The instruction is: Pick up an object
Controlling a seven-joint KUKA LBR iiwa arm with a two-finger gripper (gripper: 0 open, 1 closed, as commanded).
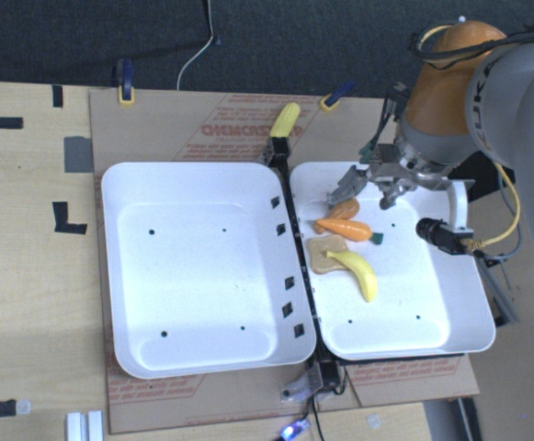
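Grey metal fingers of the pincer (369, 187) hang spread apart over the back of the right bin (450, 324), with nothing between them. One finger reaches left toward the bin's middle wall, the other points down beside the wrist.

Just below the pincer lies a small pile of toy food. An orange piece (344, 210) sits nearest the left finger, close under its tip. Touching it on the near side is a carrot (345, 230) with a green end, lying across the bin. Past the carrot, farther from the pincer, a tan slice of bread (323, 252) lies flat, and a yellow banana (357, 273) rests partly on it. The left bin (193, 274) stands well apart from the pincer.

I judge this to be the approach: the pincer is poised above the pile but has not gripped anything. The next move calls for lowering straight onto one piece, likely the orange one or the carrot, and closing without nudging its neighbours.
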